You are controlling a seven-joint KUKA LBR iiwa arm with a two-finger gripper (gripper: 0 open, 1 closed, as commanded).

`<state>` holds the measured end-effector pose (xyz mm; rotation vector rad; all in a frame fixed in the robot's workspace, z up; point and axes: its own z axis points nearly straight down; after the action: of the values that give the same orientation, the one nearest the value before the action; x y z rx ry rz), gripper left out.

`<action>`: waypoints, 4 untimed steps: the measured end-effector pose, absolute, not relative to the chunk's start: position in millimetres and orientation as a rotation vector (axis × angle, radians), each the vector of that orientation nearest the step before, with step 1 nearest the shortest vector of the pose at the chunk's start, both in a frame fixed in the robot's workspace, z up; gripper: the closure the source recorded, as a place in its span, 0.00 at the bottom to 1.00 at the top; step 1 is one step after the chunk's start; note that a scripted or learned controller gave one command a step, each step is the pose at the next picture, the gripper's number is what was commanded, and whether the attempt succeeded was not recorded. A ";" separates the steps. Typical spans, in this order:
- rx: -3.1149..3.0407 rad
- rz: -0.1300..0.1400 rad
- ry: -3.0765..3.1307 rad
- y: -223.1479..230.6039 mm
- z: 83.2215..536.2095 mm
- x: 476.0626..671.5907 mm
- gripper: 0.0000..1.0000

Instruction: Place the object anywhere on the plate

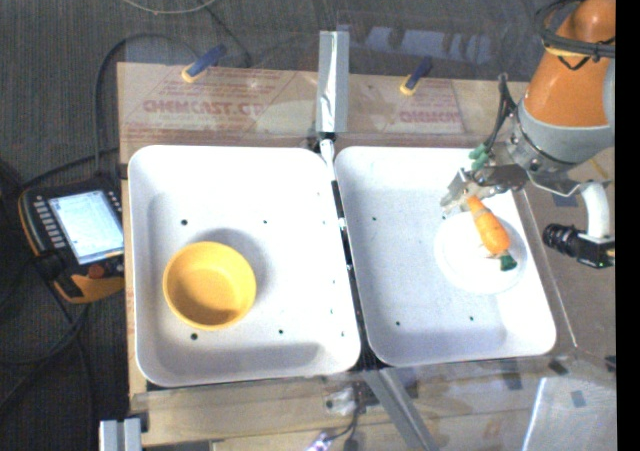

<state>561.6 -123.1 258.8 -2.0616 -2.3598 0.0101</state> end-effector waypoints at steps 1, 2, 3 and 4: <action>-2.058 0.013 -2.362 -46.8 206.5 582.2 1.00; -2.053 0.014 -2.368 32.9 239.0 594.0 1.00; -2.038 0.017 -2.383 119.1 239.2 566.1 1.00; -2.016 0.018 -2.403 169.3 244.3 535.3 1.00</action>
<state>535.3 169.3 244.3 -2.0157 -2.4034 0.0179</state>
